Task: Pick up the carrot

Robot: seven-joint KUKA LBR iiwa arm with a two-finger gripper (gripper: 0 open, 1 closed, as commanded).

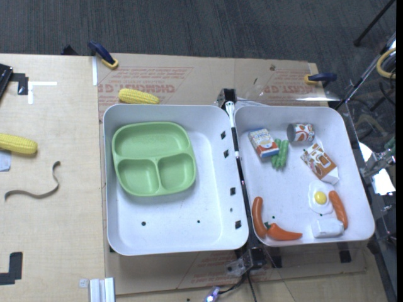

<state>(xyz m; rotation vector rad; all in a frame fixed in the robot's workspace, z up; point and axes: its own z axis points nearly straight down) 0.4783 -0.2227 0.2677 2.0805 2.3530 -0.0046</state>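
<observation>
The carrot (284,234), orange with a small green top at its left end, lies flat along the near wall of the right bin (354,145). Its green end touches the lower end of an orange-red sausage (257,213) that lies beside the bin's left wall. A white block (328,228) sits a little to the carrot's right.
The right bin also holds a fried egg (320,198), a second orange sausage (339,209), a snack packet (319,162), a can (301,132), a small carton (263,142) and a green pod (281,154). A green divided plate (153,158) lies in the left bin (108,194). Two corn cobs (138,96) lie outside the bins.
</observation>
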